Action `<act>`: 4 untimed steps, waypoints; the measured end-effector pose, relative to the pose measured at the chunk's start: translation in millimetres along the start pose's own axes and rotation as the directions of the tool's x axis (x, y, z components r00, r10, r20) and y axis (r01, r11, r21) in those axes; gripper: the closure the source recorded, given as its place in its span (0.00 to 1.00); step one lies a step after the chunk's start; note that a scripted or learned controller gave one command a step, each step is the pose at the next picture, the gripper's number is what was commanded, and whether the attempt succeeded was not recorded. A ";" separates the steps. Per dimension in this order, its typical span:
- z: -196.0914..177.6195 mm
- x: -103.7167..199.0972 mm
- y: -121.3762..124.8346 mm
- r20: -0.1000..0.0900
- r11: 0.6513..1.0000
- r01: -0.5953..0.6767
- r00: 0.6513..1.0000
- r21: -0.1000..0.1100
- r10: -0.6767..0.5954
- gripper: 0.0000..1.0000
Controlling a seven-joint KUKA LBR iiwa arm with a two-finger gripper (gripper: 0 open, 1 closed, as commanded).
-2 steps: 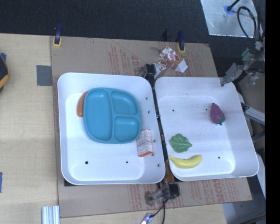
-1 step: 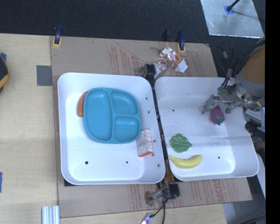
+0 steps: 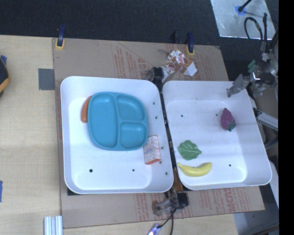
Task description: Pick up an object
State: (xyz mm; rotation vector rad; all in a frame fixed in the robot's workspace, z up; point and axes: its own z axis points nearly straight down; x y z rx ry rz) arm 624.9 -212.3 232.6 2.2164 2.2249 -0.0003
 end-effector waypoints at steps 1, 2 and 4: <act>141.2 0.9 -29.9 0.000 1.000 0.002 1.000 0.005 -0.002 0.00; 63.0 0.2 31.8 0.000 1.000 0.000 1.000 0.001 0.000 0.00; 130.1 0.0 -13.2 0.001 1.000 0.004 1.000 0.005 -0.004 1.00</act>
